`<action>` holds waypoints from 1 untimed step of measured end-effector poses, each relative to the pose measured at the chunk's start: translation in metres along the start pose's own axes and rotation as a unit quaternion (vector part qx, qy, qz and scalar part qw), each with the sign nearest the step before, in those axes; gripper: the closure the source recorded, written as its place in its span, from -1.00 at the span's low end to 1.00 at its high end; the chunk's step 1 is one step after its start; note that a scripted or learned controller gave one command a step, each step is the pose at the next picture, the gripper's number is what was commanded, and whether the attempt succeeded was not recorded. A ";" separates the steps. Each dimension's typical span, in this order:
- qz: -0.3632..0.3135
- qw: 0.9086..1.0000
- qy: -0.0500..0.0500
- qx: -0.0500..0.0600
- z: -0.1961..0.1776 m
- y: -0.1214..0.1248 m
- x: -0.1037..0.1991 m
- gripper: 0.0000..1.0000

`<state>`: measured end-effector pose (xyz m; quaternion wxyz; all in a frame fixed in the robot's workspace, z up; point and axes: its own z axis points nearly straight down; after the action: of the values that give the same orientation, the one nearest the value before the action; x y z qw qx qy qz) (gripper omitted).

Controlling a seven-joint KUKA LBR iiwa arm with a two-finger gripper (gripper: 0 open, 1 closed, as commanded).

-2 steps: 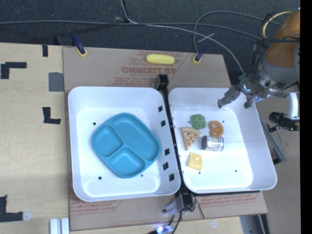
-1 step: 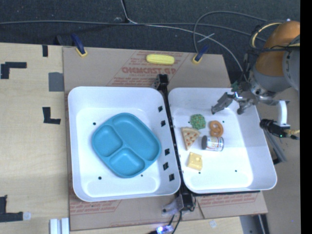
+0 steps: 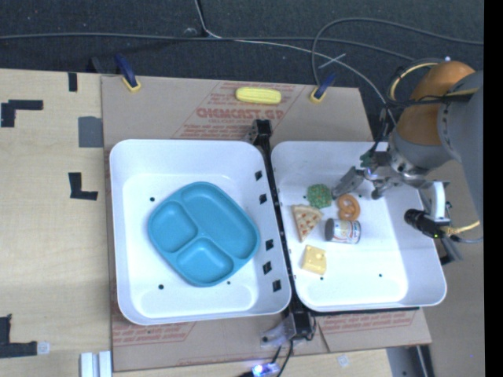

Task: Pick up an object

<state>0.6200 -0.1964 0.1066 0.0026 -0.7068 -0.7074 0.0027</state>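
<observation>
We see the arm [image 3: 440, 124] reaching in from the right over the right bin [image 3: 393, 285]. Its fingers [image 3: 346, 184] hang just above and beside the pretzel [image 3: 348, 206], spread apart and gripping nothing. Below the pretzel lies a small can [image 3: 343, 231] on its side. To their left sit the broccoli [image 3: 318, 195], the pizza slice [image 3: 306, 220] and, lower, the cheese [image 3: 314, 259]. The left bin [image 3: 134, 289] holds a blue tray [image 3: 203, 232]. A corn cob [image 3: 258, 95] rests on the bench [image 3: 47, 234] behind the bins.
</observation>
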 end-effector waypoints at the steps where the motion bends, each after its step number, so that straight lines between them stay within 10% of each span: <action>1: 0.000 1.000 -0.001 -0.004 0.020 0.001 0.000 -1.00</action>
<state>0.6212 -0.1965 0.0867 -0.0013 -0.7067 -0.7076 0.0003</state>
